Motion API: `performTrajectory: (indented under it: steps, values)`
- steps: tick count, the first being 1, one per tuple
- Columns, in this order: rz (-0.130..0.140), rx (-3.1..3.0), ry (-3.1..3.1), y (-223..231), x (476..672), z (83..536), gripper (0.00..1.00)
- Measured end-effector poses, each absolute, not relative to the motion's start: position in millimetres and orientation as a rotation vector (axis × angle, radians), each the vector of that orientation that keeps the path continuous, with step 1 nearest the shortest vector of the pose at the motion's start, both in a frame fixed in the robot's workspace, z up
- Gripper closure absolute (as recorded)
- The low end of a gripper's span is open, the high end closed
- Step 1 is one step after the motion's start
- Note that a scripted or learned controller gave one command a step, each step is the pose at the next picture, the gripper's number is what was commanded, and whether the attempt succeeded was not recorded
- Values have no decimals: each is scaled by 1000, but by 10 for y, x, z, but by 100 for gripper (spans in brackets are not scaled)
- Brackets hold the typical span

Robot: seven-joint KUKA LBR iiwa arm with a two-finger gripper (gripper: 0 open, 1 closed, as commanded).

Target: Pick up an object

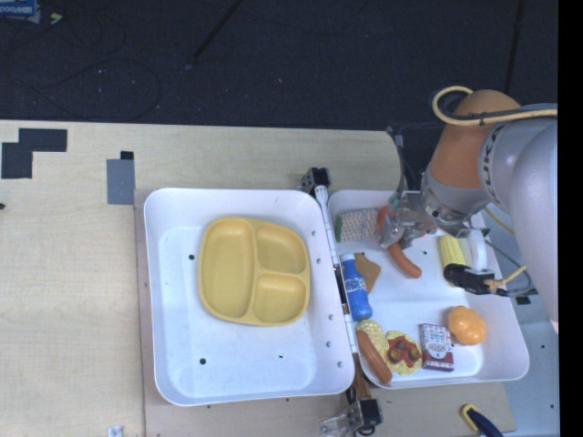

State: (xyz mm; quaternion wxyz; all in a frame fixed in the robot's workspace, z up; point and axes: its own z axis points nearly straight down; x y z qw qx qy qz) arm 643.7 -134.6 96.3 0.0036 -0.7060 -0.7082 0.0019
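The gripper (398, 233) hangs over the sausage (405, 261) (jaw state: cannot tell). The sausage's long axis runs ten to four o'clock.

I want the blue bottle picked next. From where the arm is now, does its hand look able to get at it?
Probably yes. The small blue plastic bottle lies uncovered against the right white bin's left wall, near the hand. That wall and the brown piece beside it may crowd a grasp.
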Motion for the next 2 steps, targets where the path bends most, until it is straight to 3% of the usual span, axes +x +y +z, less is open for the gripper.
performTrajectory:
  steps: [1, 2]
  values:
    - [5, -2216, -2220, -449, 5958, 1860, 100]
    - [7, -2217, -2219, -128, 5631, 2208, 100]
